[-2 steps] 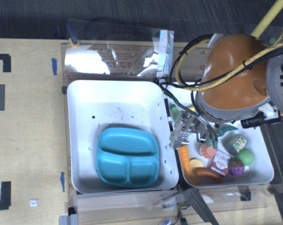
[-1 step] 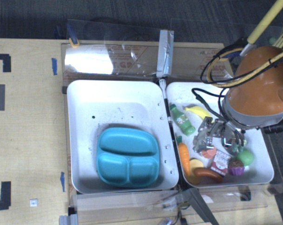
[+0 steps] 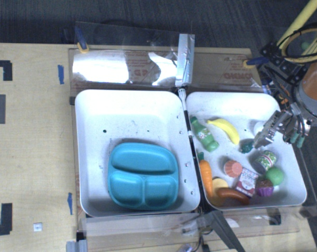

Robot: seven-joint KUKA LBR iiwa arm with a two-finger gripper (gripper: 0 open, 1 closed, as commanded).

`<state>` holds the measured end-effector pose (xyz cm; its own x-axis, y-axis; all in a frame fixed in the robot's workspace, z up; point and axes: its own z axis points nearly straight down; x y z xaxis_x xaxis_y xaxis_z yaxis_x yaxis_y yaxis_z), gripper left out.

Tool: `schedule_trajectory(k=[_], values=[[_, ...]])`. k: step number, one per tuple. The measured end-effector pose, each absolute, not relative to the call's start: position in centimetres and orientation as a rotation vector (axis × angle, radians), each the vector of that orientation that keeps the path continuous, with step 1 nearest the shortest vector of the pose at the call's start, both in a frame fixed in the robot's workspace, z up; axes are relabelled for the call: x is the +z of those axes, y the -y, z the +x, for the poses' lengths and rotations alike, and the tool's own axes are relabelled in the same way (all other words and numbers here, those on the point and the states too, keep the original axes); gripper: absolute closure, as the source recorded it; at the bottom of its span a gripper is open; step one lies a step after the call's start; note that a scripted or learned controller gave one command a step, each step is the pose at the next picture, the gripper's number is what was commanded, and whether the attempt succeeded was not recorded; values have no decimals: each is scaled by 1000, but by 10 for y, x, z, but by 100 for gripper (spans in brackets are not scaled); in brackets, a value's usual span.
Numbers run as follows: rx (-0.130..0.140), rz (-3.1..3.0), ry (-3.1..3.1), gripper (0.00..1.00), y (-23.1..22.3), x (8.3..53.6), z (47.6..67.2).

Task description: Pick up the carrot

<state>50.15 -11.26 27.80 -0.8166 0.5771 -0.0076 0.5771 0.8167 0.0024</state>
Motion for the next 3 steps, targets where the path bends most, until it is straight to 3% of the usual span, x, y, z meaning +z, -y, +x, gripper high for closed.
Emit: schedule_trajectory(k=[1,2,3], values=[[1,1127,-2934,100,28,247,481],[3,1013,-2970,100,-43,253,480],[5,757,-3041,100,-79,414,485]])
